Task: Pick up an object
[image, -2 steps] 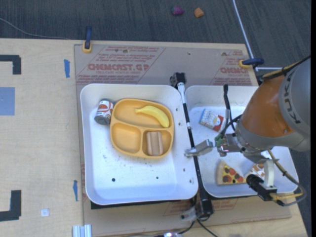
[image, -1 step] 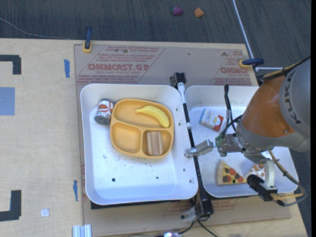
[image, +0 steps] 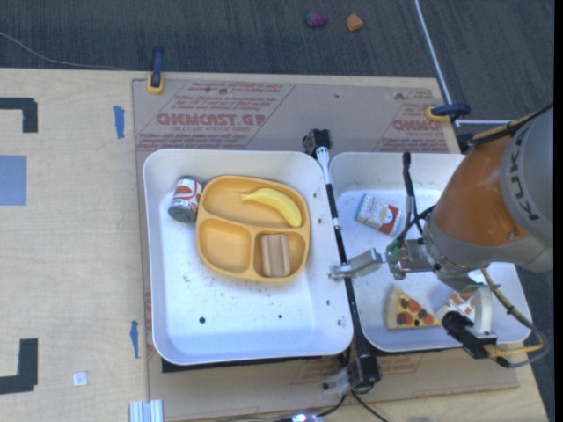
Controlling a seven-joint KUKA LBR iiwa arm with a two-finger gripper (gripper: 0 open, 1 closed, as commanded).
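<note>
Gripper [image: 343, 272] is hovering just right of the yellow plate [image: 230, 246]. Its tip is sitting over the rims where the plate's bin [image: 255, 328] is meeting the other bin [image: 376, 334]. From this angle I can't tell whether it's spread or pressed together. The grey arm [image: 493, 209] w/ orange band is reaching in from further right of the plate & is covering part of the other bin.

Objs for picking are all lying in the bins:
- A banana [image: 274, 204] is lying on the plate, in its wide far compart.
- A brownish sausage [image: 275, 255] is lying on the plate, in the near-right compart.
- A can [image: 184, 199] is lying on its side against the plate's far-left edge; touching or just beside, can't tell.
- A small carton [image: 378, 212] is lying right of the plate, beyond the gripper & level w/ the banana.
- A pizza slice [image: 410, 309] is lying right of the plate & nearer the camera, apart from the gripper tip.
- An orange-&-white obj [image: 459, 303] is sitting further right of the plate than the pizza slice. It's partly hidden by the arm & too unclear to name.

Both bins are resting on a printed cardboard sheet [image: 220, 112], which is lying on the pale wood worktop [image: 70, 236] that is stretching away left of the plate.
</note>
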